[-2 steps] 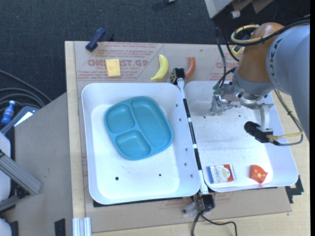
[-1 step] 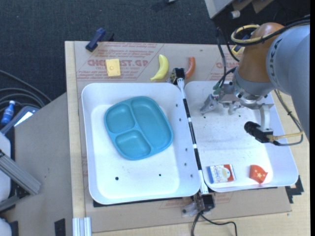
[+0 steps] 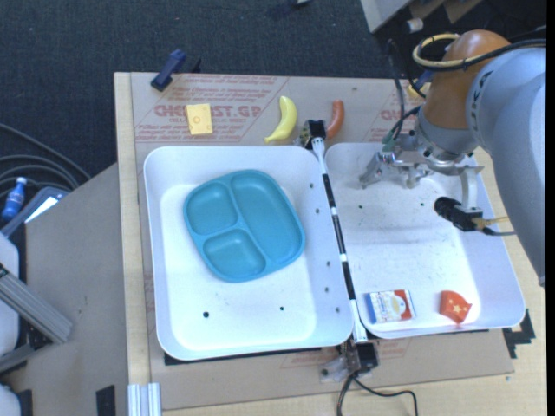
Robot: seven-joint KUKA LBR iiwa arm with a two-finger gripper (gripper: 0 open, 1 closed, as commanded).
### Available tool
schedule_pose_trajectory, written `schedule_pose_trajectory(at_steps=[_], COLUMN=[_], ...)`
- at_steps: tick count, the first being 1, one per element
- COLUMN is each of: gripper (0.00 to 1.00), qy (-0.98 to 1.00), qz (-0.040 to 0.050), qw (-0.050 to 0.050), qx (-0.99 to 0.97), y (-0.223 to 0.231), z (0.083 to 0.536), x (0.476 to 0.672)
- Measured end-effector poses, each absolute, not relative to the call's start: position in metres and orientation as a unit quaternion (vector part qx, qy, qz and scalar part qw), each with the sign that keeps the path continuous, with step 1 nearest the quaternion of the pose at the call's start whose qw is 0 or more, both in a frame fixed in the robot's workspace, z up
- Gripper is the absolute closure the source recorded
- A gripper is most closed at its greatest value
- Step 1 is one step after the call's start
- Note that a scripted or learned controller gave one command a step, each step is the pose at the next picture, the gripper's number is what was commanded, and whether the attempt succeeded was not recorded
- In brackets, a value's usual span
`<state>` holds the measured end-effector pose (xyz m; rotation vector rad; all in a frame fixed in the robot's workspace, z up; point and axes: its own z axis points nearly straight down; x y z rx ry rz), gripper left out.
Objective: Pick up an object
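In the right bin [image 3: 486, 319], a small white, blue and red carton [image 3: 388, 306] lies near the front edge. A red block [image 3: 454, 306] lies just to its right. My gripper [image 3: 393, 170] hangs over the far end of the right bin, well away from both, and nothing shows in it. A blue divided plate [image 3: 244, 224] lies in the middle of the left bin [image 3: 173, 302].
On the board behind the bins lie a yellow banana [image 3: 282, 120], an orange-red sausage shape [image 3: 335, 118] and a yellow square [image 3: 199, 120]. A blue object [image 3: 167, 69] sits at the board's far left corner. A clamp rail [image 3: 336, 232] joins the two bins.
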<state>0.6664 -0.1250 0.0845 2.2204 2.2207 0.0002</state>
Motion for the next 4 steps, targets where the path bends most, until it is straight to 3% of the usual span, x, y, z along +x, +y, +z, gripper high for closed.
schedule_pose_trajectory(at_steps=[1, 2, 3, 4], gripper=[1.0, 0.0, 1.0, 0.0], qy=[0.708, 0.708, 0.708, 0.708], qz=[0.0006, 0.0004, 0.0009, 0.0007], qw=[0.002, 0.002, 0.004, 0.004], qx=[0.706, 0.706, 0.706, 0.706], y=[-0.124, -0.124, -0.124, -0.124], z=[0.096, 0.095, 0.106, 0.106], x=[0.668, 0.667, 0.668, 0.668])
